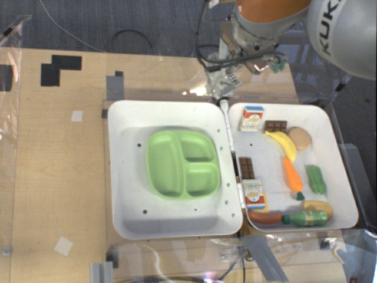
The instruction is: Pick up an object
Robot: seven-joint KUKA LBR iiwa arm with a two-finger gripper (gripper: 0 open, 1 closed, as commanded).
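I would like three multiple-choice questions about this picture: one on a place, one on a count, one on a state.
1. Where does the green tray lie?
A. in the left bin
B. in the right bin
C. on the bare bench

2. How many chocolate bars are in the right bin?
A. none
B. two
C. four

3. Where is the gripper?
A. down among the food
B. inside the left bin
C. above the bench, behind the bins

Answers:
1 A, the tray fills the middle of the left bin.
2 B, one chocolate bar lies by the banana, another by the divider.
3 C, it hangs beyond the bins' far rims.
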